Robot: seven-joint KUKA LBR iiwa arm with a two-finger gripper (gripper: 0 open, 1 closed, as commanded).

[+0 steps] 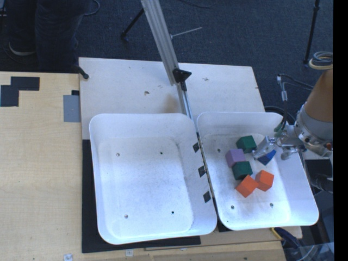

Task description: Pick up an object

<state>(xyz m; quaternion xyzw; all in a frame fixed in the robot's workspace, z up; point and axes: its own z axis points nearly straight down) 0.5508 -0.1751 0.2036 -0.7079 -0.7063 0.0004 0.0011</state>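
- Bench carries two shallow white plastic bins side by side: left bin (109, 145) and right bin (293, 211).
- Right bin holds six small blocks, grouped in its upper middle area.
- Dark green cube (247, 143) sits farthest back in the group.
- Pale purple cube (235, 156) lies just in front and to the left of it, touching a second dark green cube (242, 169) at its front right.
- Two orange cubes lie nearest the front: the larger one (246, 186) just beside the smaller one (265, 179), apparently touching.
- Small blue block (266, 157) lies right of the purple cube, directly at the gripper tip.
- Grey arm with orange band (325, 99) reaches in from the right, over the right bin's edge.
- Two-finger metal gripper (270, 148) sits low above the blue block, between it and the rear green cube.
- Finger state: cannot be determined; the tips blur together with the blue block. No block is visibly lifted or clamped.
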